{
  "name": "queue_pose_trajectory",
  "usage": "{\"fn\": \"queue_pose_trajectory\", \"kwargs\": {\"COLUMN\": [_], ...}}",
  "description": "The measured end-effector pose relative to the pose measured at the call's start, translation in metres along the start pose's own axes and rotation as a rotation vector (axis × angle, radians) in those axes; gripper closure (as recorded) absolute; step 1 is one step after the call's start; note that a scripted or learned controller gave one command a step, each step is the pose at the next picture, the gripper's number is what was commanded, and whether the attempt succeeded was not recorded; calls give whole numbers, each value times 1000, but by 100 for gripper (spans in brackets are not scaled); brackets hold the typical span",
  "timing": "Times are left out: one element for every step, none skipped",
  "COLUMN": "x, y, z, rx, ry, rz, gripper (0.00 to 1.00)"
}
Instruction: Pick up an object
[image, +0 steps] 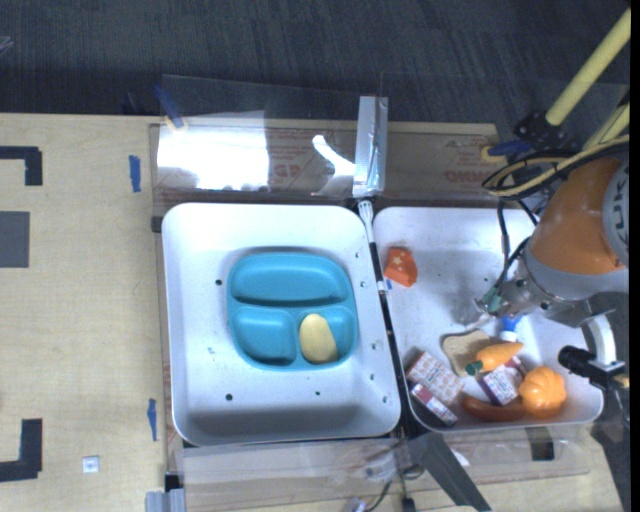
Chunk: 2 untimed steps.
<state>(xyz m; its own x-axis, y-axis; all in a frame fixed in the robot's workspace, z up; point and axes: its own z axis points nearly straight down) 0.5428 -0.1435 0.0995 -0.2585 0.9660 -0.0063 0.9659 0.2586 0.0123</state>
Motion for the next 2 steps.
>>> {"fn": "queue_pose_trajectory", "kwargs": {"x": [51,50], "y": [79,34], "z": [-90,-116], "rx": [1,10], "ry": [5,5], "rz": [55,35], "gripper": [100,100]}}
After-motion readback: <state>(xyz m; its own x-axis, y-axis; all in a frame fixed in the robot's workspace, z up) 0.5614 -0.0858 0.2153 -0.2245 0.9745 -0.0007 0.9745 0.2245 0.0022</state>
